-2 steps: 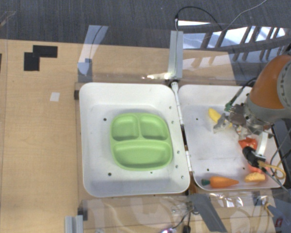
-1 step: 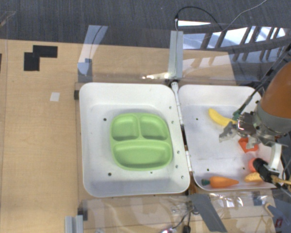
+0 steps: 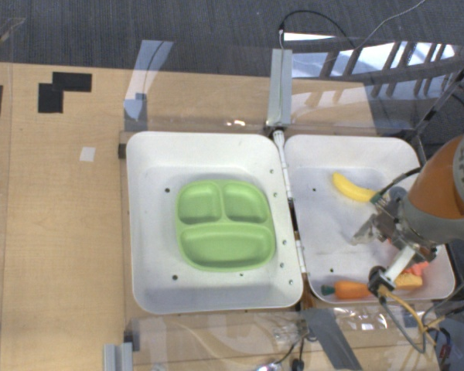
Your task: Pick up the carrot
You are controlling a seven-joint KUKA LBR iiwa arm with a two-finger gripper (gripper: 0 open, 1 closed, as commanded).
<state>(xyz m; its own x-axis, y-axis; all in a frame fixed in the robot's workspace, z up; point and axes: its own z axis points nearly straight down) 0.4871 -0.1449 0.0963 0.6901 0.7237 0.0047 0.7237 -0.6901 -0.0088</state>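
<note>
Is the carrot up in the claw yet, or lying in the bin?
Lying in the right bin: the carrot rests by its near wall, apart from the claw.

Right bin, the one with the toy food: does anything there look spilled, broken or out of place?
Nothing stands out. The banana lies on the floor of the right bin, and the carrot lies flat by its near wall. Nothing looks spilled or cracked, as far as this view shows.
</note>
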